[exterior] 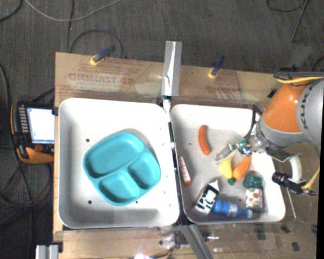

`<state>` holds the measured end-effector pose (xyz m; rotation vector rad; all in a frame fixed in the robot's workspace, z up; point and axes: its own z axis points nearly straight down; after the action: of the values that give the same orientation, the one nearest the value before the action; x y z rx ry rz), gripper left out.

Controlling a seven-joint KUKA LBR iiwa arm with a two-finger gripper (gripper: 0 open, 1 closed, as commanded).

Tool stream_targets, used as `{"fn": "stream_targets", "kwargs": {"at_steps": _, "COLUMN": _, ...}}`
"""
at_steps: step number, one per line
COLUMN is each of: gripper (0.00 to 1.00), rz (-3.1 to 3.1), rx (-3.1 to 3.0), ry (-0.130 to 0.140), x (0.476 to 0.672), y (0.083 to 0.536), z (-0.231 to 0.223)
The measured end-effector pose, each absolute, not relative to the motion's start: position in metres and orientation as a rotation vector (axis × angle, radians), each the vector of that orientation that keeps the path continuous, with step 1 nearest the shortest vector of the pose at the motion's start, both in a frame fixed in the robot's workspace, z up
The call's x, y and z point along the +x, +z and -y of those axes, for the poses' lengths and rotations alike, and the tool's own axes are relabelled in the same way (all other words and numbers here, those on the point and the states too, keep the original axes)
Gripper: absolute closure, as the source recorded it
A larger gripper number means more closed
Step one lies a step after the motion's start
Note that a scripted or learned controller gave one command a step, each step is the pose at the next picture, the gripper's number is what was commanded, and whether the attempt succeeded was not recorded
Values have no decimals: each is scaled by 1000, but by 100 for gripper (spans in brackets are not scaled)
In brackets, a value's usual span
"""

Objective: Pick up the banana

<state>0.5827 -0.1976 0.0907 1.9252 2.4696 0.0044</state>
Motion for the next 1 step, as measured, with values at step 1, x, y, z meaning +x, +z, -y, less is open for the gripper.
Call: {"fn": "stream_targets", "kwargs": {"at_steps": 1, "gripper": 100, "rz": -2467, "rx": 1923, "ry": 15, "x": 585, "y": 101, "z": 196}}
